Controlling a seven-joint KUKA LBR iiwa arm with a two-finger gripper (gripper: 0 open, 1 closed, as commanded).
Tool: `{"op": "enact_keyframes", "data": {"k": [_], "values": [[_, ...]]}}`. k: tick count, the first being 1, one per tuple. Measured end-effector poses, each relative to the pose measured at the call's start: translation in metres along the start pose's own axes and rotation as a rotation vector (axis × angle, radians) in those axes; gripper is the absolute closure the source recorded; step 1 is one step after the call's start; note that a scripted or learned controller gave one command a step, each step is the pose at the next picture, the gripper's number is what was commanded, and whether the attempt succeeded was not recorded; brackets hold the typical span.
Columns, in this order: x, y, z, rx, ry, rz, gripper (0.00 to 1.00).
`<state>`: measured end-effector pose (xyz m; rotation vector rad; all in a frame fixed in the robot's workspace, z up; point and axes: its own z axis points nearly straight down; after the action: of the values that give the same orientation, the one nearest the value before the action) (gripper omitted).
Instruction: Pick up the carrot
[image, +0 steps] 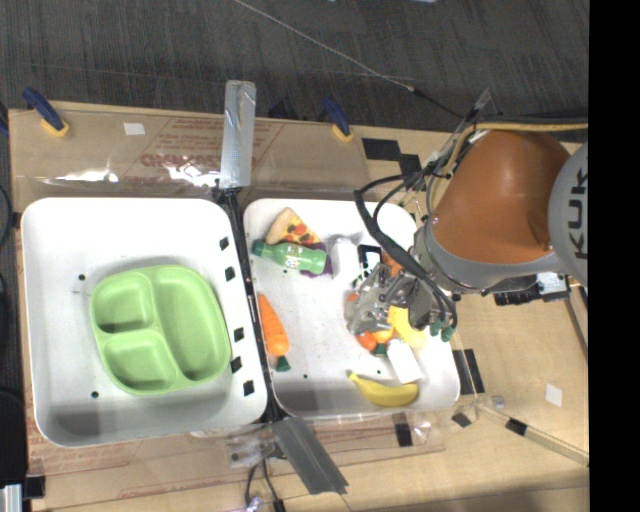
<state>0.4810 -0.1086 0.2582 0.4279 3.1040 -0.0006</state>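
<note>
The carrot is orange with a green leafy end pointing toward the front. It lies lengthwise against the left wall of the right bin. My gripper hangs low over the right part of that bin, well to the right of the carrot and apart from it. It sits in a cluster of small toys: a yellow piece, a small orange piece and a white piece. The wrist and cables hide what lies directly beneath it.
A pizza slice and a green bottle lie at the back of the right bin. A banana rests by its front wall. The left bin holds a green divided plate.
</note>
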Motion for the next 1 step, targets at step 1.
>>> {"op": "enact_keyframes", "data": {"k": [1], "values": [[-0.0046,0.0359,0.0021,-0.001,0.003,-0.248,1.00]]}}
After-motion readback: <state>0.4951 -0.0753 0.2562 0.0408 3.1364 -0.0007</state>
